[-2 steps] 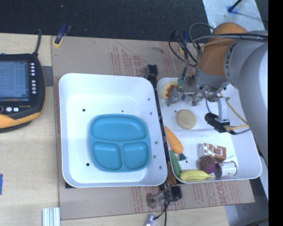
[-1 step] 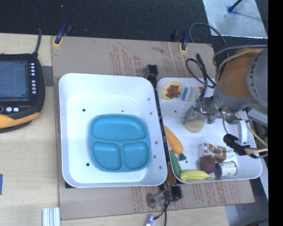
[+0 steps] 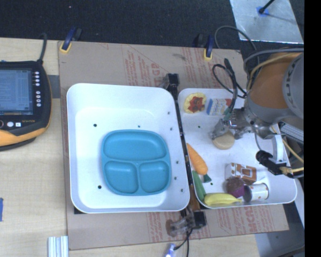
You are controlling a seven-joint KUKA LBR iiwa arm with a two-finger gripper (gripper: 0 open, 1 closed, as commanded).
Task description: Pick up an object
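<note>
Grey arm point(image 3: 293, 90), orange band point(image 3: 267, 84), black cables point(image 3: 224, 76)

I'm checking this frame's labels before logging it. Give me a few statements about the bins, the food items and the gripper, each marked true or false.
1. A blue divided plate lies in the left bin. True.
2. The carrot lies in the left bin. False: it is in the right bin, by the wall between the bins.
3. The gripper is over the right bin, just above a tan round piece. True.
4. The banana is at the right bin's far edge. False: it lies at the near edge.
</note>
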